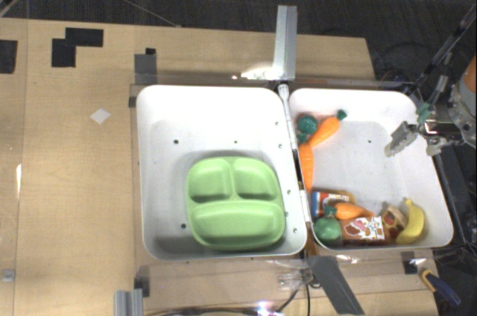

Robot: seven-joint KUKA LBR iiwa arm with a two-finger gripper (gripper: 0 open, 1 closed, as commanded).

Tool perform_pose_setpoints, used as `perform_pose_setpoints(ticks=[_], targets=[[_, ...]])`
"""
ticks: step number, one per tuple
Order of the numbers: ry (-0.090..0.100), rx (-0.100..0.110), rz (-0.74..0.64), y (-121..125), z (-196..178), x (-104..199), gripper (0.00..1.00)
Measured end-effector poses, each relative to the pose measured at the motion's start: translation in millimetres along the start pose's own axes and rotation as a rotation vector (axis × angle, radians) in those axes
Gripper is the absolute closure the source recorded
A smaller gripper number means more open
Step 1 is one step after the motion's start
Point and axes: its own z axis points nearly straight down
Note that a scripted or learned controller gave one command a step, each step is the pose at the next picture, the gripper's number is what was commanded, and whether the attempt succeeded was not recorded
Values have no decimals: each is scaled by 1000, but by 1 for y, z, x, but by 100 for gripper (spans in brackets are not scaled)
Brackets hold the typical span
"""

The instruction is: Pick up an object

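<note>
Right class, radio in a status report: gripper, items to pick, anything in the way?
Gripper over right bin's right edge, holding nothing. Carrot, banana untouched in that bin. Path clear.

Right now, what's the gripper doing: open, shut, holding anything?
Gripper: open, holding nothing, at the right bin's right edge, apart from the toys.

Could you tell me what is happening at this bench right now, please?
The gripper hangs over the right bin's far right edge, holding nothing. Toy food lies along that bin's left and near sides: a carrot, a banana and more. The left bin holds a green tray.
</note>
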Motion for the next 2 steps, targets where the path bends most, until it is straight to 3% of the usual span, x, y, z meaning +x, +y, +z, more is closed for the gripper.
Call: perform_pose_setpoints(ticks=[1,2], targets=[[1,1,-138,51,109,43,0],[1,0,-16,141,175,57,0]])
